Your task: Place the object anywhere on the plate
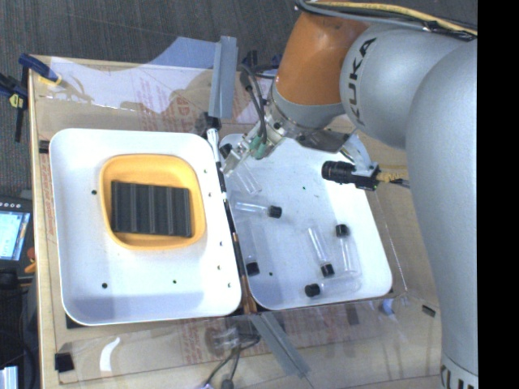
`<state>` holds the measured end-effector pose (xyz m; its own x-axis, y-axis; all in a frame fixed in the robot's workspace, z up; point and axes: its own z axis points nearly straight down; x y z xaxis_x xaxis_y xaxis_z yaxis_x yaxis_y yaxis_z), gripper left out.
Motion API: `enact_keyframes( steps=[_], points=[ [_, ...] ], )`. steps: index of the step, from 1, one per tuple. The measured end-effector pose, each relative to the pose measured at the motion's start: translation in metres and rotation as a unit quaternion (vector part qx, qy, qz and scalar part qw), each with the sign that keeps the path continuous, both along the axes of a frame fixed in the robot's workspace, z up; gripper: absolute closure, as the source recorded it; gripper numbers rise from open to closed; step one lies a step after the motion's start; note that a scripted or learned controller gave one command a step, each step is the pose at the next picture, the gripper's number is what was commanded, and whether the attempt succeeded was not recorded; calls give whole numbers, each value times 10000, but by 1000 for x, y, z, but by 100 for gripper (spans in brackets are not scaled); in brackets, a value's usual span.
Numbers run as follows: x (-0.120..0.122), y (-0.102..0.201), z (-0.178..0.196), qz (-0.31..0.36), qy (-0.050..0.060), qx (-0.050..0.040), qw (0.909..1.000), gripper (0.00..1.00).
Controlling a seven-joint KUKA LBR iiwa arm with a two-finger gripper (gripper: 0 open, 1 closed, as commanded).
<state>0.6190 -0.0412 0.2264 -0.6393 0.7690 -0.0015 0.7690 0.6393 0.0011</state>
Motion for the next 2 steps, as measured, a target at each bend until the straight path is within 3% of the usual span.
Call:
enact_keyframes(
  steps=[1, 2],
  points=[
    [0, 0, 0, -1, -1, -3, 10000, 0],
    [19, 43, -35, 423, 24, 4, 9991, 0]
  ],
)
